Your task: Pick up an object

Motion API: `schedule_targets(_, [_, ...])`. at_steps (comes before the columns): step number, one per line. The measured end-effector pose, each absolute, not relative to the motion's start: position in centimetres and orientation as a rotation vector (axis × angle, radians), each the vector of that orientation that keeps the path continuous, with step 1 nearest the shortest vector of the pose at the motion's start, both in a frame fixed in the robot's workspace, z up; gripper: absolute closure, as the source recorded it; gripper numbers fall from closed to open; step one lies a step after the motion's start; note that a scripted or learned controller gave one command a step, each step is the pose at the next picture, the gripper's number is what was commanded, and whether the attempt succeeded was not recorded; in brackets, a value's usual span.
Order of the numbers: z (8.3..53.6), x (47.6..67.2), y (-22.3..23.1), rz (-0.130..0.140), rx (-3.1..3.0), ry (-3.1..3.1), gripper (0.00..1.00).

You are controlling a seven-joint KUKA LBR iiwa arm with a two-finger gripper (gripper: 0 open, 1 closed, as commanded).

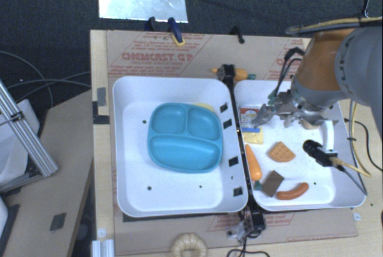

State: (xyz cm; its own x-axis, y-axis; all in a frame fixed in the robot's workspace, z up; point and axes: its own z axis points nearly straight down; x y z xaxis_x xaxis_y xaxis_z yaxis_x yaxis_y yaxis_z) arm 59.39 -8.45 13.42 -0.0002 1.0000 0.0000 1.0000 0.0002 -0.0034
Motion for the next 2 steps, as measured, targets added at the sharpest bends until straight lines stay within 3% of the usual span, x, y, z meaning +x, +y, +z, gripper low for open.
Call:
schedule_targets(1, [8.9, 59.8, -8.1, -0.018, -2.221, -2.225, 0.0])
schedule_targets(2, [10.8, 60.4, -8.4, -0.031, -2.233, -2.236, 1.0])
